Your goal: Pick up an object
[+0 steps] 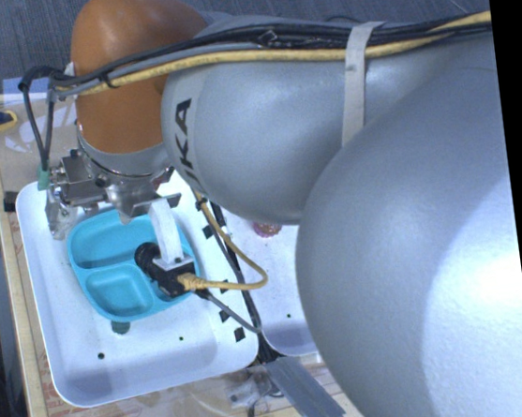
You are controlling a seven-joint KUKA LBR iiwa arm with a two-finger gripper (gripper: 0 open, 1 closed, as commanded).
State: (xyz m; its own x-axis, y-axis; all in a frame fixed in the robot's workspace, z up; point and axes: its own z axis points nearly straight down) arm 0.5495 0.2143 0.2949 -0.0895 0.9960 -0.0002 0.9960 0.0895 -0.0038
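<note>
Wooden bench (154,412) beneath our grey arm (366,218)
We see the blue divided dish (119,284) lying in the left bin (83,371); our gripper (99,199) hangs at its far edge, whether released or clenched we cannot tell.

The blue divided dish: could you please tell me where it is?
In the camera view, the blue divided dish lies in the left white bin, near its middle, partly under the arm's wrist.

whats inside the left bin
A blue divided tray lies in the left bin. The arm covers the tray's upper edge and the bin's far end, so anything there is hidden.
</note>
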